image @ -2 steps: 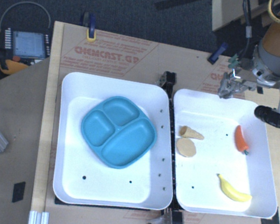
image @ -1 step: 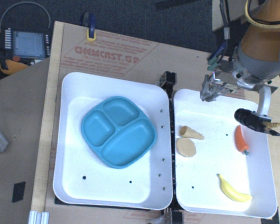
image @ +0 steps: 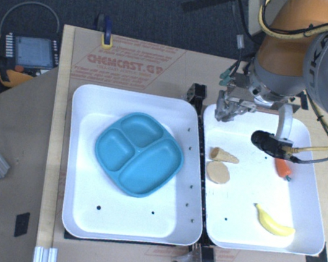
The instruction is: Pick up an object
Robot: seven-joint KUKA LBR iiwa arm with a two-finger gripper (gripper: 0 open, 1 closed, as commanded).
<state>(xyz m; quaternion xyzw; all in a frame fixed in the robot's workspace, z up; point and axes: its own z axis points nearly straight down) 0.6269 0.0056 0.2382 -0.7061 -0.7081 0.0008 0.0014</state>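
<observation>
Two white bins share our bench; the banana [image: 274, 222] lies in the right bin [image: 311, 184]. Our gripper [image: 229, 112] hangs empty, slightly open. We judge it light, slippery; grip mid-curve.

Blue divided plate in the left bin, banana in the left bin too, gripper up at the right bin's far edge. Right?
Not quite: the camera view shows the banana in the right bin, not the left. The plate is in the left bin, and the gripper is at the right bin's far edge.
</observation>
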